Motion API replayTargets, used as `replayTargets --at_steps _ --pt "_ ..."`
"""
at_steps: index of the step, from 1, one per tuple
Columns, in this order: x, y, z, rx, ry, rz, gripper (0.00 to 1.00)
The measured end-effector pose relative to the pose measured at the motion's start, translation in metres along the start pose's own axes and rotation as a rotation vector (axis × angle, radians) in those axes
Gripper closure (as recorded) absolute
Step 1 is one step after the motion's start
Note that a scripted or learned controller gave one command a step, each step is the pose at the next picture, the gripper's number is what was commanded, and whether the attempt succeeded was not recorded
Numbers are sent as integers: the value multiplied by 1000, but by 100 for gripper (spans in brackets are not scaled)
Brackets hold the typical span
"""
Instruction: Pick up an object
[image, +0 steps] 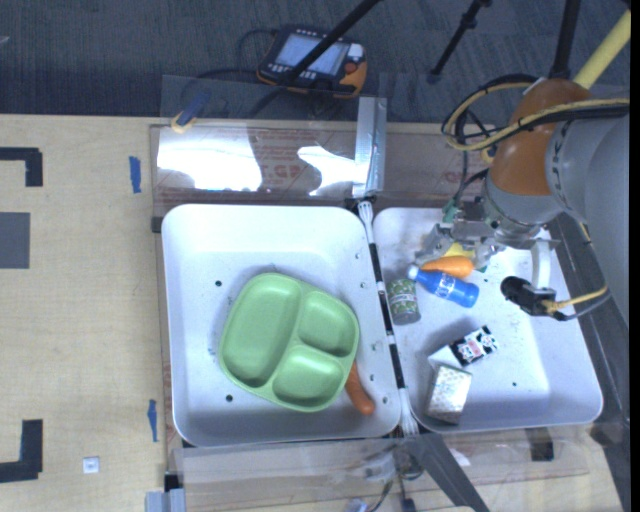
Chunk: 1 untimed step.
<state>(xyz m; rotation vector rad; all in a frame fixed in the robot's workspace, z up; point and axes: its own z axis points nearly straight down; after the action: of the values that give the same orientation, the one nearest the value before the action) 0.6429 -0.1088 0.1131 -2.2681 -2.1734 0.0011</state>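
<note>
We note a grey, rounded arm (598, 165) with an orange band (530, 160) above the wrist. Yellow and black cables (490, 105) loop beside it. The gripper (468, 238) assembly looks metallic with dark parts.

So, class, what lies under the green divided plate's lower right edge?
An orange carrot-like piece pokes out from beneath the green divided plate; its remaining length is covered by the plate.
</note>
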Motion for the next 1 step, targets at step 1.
replayTargets --at_steps 1 --pt "6 5 28 -2 -1 -20 0"
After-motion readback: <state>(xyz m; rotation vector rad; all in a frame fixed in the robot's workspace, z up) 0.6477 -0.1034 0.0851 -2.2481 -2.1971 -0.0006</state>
